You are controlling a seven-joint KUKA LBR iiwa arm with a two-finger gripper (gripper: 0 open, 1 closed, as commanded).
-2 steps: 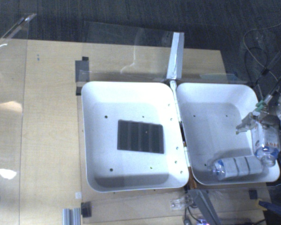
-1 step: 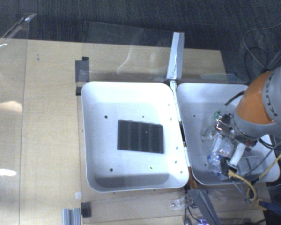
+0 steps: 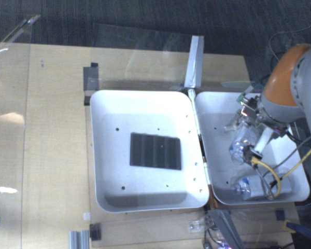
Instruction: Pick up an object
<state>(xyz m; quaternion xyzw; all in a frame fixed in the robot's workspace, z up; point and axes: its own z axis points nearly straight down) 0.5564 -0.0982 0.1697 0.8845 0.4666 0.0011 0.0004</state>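
The grey arm with its orange band [image 3: 285, 79] reaches in from the right over the right bin [image 3: 215, 113]. My gripper [image 3: 242, 145] points down and left above the middle of that bin. A clear, crumpled plastic thing [image 3: 237, 152] lies right at its tip; whether they touch is unclear. A second clear plastic bottle [image 3: 247, 187] with a bluish end lies near the bin's front wall. A dark ribbed rectangular pad [image 3: 155, 151] lies flat in the middle of the left bin [image 3: 109, 113].
Yellow and black cables [image 3: 272, 175] hang from the wrist over the right bin's front right corner. A metal bar [image 3: 194, 61] stands behind the gap between the bins. Light wooden bench [image 3: 41, 139] extends to the left.
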